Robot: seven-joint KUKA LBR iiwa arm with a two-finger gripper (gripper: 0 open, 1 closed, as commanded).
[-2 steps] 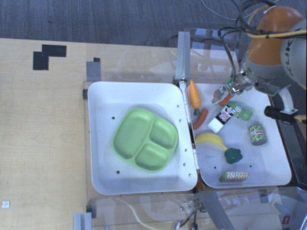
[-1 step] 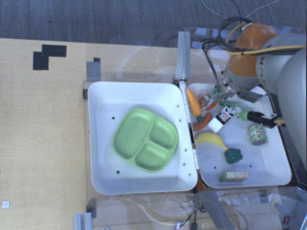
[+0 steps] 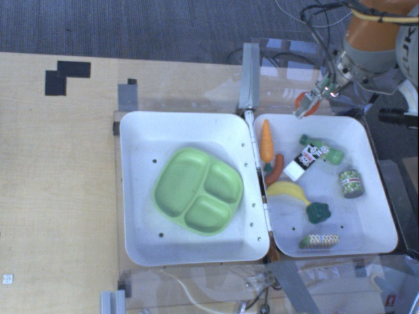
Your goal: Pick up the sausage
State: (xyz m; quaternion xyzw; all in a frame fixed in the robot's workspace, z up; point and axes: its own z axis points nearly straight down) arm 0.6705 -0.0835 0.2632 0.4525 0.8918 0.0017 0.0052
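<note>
Camera view, contents as found.

Left bin [image 3: 134, 175]: one green divided plate [image 3: 198, 190], set near the middle, its compartments bare.

Right bin [image 3: 373, 175]: sausage [image 3: 277, 167], reddish-brown, lying at the left wall, just below the carrot [image 3: 266, 141] and just above the banana [image 3: 288, 191]; the three crowd together, which likely leaves little room for fingers on either side. Also a green bottle [image 3: 314, 154] with a black-and-white label, a small can [image 3: 351, 182], a dark green broccoli piece [image 3: 318, 212], and a corn cob [image 3: 319, 241] near the front wall.

Gripper [image 3: 308, 103]: above the right bin's far rim, well apart from the sausage, nothing visibly held. Finger spread: cannot tell. Judgement: approach not yet made.
</note>
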